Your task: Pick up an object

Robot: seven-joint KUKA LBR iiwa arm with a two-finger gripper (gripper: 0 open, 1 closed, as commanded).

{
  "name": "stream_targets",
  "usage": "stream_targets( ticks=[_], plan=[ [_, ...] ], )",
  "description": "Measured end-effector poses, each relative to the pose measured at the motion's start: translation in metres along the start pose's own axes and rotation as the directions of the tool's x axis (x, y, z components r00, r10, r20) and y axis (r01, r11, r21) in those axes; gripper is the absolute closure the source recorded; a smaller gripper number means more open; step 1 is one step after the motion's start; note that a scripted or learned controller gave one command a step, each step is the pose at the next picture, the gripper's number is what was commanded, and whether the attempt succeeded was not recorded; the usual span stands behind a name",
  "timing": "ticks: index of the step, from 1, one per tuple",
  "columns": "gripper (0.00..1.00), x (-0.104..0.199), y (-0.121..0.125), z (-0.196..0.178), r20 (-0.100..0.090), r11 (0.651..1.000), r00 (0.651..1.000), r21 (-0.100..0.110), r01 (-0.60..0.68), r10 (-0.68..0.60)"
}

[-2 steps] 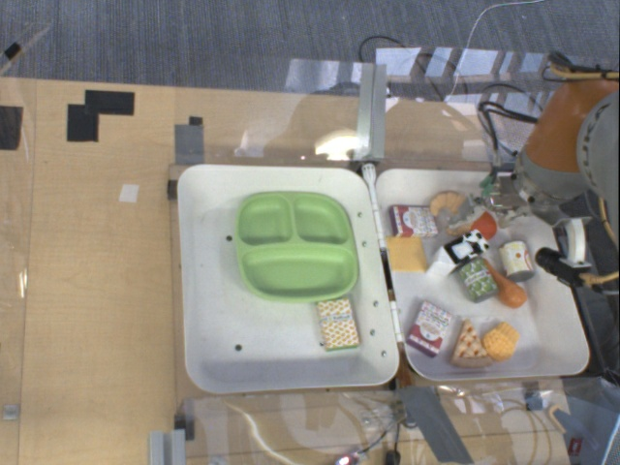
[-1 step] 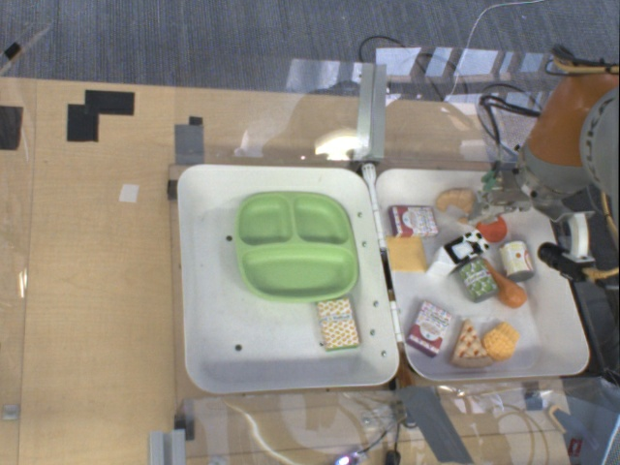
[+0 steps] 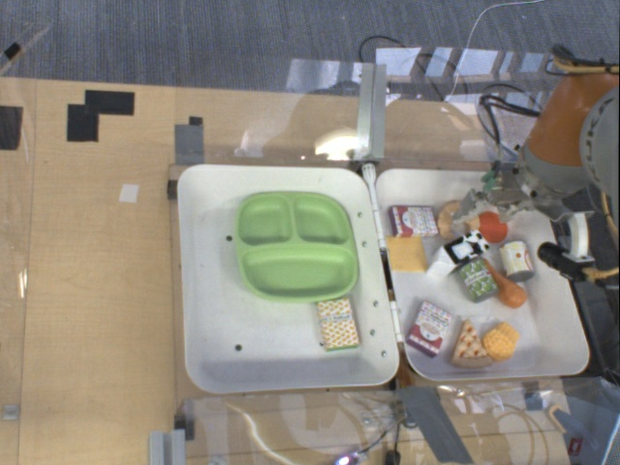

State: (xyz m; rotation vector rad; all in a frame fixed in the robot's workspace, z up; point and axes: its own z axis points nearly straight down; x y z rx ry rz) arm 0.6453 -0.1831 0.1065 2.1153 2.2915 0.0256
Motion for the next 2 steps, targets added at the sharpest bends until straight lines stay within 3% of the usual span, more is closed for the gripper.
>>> stream_targets(
  ticks=[1,2],
  plan=[
    [0.00,-0.019,-0.032,0.018,-0.004,0.997,0.997,0.019,-0.081,0.081],
    [0.00,0.029,-0.035,0.017,-0.006,0.997,0.997,0.018,0.071,-0.071]
  ],
)
